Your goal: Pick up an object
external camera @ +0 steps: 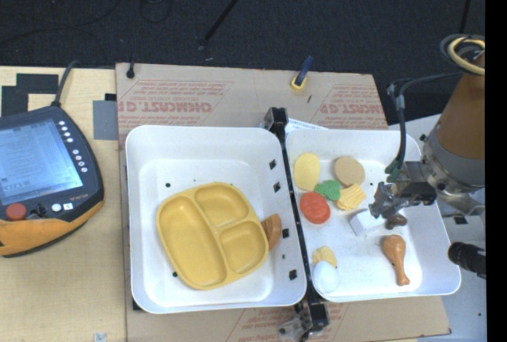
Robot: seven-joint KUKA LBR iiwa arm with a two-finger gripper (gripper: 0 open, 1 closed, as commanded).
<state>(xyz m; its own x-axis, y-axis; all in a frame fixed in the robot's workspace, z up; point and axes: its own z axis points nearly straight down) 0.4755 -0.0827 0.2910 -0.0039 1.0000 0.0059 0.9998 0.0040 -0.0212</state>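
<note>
Cardboard (238,99) reads inverted "CHEMCAST GP"; fingers (388,210) over right bin (432,285), grip unclear.

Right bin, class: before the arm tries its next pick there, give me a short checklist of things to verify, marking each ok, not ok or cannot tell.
1. Gripper is over the right bin: ok.
2. Nothing is already held between its fingers: cannot tell.
3. A target lies close by: ok, the drumstick sits just below the gripper.
4. Drumstick stands apart from other items: ok.
5. Red piece, green piece and yellow ridged piece are easy to separate: not ok, they crowd together.
6. Yellow tray is out of the way: ok, it lies in the left bin.
</note>
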